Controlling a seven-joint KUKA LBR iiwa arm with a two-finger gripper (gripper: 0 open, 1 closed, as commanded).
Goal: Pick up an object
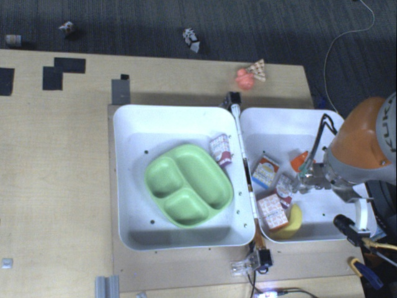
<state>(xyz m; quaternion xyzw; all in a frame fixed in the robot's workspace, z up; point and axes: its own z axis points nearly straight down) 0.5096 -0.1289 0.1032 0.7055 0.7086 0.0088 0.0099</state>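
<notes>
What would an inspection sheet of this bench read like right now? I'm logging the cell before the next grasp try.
Surface: wooden bench bearing left bin and right bin.
Job's things: green divided plate and a small packet in left bin; two small cartons, yellow item, orange item in right bin.
Clutter: pink toy on the bench behind the bins.
Pincer: pincer low in right bin; finger state unclear.
Cables: white cable on floor.
Surroundings: dark carpet with small bits.

The arm [366,141] was cut off by the right edge. Its gripper [291,184] appeared blurred; finger position could not be determined. An orange item [299,161] was partly hidden behind the gripper. Floor debris [191,40] was too small to identify.
</notes>
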